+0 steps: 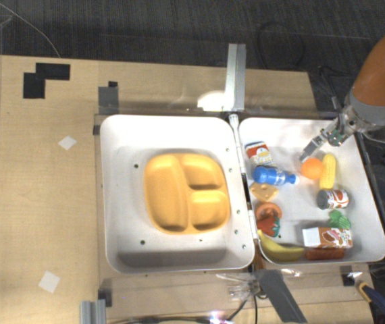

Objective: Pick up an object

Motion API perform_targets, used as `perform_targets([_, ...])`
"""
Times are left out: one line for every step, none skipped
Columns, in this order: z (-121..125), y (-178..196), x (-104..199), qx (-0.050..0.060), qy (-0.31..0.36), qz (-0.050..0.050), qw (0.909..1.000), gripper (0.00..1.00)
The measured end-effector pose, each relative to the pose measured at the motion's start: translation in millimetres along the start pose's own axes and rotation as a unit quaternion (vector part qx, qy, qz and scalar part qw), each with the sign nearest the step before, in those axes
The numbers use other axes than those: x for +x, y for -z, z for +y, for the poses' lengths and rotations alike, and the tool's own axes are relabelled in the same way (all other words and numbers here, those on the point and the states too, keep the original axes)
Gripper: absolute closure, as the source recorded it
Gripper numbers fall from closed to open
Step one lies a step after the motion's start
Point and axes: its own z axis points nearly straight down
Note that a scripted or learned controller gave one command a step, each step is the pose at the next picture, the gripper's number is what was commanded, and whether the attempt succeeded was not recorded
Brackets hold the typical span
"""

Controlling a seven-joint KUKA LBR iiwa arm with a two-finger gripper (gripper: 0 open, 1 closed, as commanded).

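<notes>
nearest us, yellow plastic banana lies at right bin's front w/ a red carton. we see the pincer slightly open, holding nothing, tips just above the orange ball. risk: ball rolls off, corn cob crowds it.

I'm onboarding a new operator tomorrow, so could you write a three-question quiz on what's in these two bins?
1. True or false: the yellow tray lies in the left bin.
2. Which lies nearest the gripper? A) banana B) orange C) juice carton
3. Fill in: the blue bottle lies in the ____ bin.

Key: 1 true; 2 B; 3 right.
</notes>
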Motion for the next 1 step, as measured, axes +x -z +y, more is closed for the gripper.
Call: perform_targets([31.8,13.0,20.2,0.0,0.036,0.001,0.9993,0.0])
